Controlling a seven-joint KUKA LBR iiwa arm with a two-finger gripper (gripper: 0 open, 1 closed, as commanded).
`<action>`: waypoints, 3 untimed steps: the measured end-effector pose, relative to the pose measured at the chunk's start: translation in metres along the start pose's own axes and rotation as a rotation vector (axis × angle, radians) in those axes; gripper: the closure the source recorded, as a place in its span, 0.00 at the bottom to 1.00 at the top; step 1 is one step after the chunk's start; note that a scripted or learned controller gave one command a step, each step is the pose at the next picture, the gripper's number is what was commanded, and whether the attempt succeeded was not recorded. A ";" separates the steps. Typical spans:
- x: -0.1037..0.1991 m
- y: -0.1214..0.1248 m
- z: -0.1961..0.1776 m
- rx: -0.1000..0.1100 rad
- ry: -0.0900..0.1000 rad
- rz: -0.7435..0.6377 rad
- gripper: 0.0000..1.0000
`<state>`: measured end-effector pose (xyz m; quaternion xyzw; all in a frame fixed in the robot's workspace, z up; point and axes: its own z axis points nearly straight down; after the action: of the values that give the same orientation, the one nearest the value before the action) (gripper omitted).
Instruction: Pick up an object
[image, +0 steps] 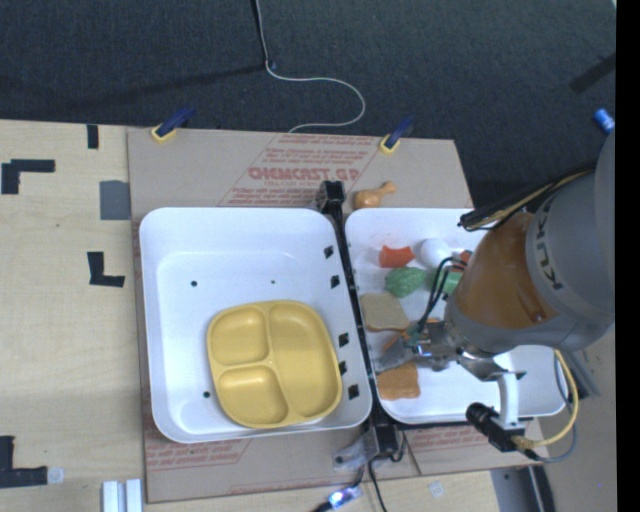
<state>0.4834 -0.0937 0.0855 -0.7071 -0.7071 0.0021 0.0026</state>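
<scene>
Glossy white plastic bins (170, 250), matt yellow plastic tray (272, 362), brown cardboard (300, 170).

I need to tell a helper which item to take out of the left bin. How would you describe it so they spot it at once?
Look at the left bin of the two white bins, the one away from the arm. In its near half lies a yellow divided plate. It has three compartments and rounded corners, while the small orange, green and tan items all lie in the right bin.

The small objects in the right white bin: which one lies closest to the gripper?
The flat orange piece at the bin's front edge: it lies just below the gripper, while the tan piece and the green lump sit farther back.
</scene>
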 end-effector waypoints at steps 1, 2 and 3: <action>-0.004 0.001 -0.013 -0.006 -0.007 0.004 1.00; -0.008 0.007 -0.059 -0.008 -0.001 0.000 1.00; -0.019 0.009 -0.112 -0.010 -0.002 -0.001 1.00</action>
<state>0.4934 -0.1124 0.1970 -0.7069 -0.7073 -0.0007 -0.0015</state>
